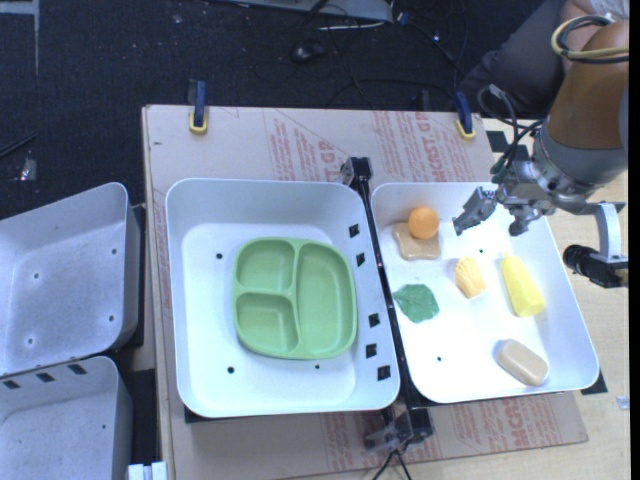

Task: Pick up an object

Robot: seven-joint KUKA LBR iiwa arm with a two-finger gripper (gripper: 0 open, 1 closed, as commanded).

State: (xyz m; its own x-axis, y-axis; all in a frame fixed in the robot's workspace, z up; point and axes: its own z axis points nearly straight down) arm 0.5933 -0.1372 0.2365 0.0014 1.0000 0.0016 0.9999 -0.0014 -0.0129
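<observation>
In the right bin (560,368) lie an orange ball (424,222) on a tan slab (416,243), a green leafy piece (416,301), a small yellow corn piece (470,277), a long yellow block (522,285) and a beige oval (522,361). My gripper (495,216) hangs over the bin's far part, to the right of the orange ball and above the corn piece. Its two dark fingers (469,213) are spread apart, with nothing between them.
The left bin (200,368) holds a green divided tray (296,298). A black clip strip (372,268) runs between the two bins. Blue-and-yellow clamps (199,106) pin the cardboard sheet at the back. Spare white bins (60,268) lie at the far left.
</observation>
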